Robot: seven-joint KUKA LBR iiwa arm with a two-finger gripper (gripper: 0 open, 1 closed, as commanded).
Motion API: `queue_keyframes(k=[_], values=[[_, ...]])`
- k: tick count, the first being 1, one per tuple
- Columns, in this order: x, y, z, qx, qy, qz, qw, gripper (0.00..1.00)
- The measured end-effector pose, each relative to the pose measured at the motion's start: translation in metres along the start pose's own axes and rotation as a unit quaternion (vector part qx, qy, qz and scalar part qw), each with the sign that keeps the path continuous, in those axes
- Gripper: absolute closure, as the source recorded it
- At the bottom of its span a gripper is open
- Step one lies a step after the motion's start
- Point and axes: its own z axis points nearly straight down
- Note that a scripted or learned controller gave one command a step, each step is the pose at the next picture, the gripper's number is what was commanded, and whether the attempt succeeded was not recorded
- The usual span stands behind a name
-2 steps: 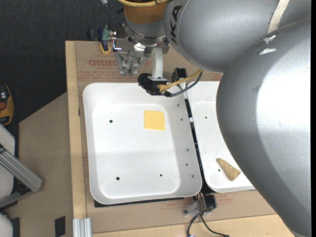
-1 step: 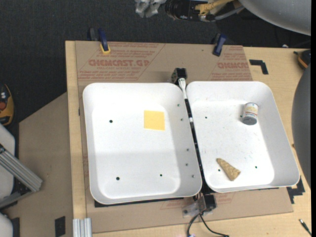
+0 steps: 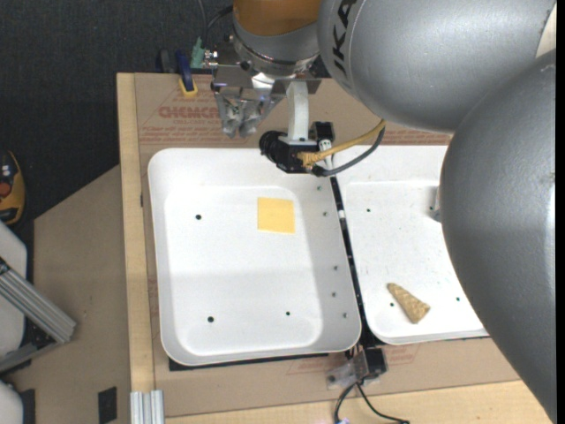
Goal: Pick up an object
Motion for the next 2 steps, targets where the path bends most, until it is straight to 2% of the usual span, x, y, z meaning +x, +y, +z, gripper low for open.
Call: queue_keyframes(k=[1, 2], values=[[0.001, 0.035, 0.115, -0.005, 0.001, 0.0, 1.0, 1.0], [-0.001, 0.007, -0.092, -0.017, 0.006, -0.002, 0.9998, 1.0]])
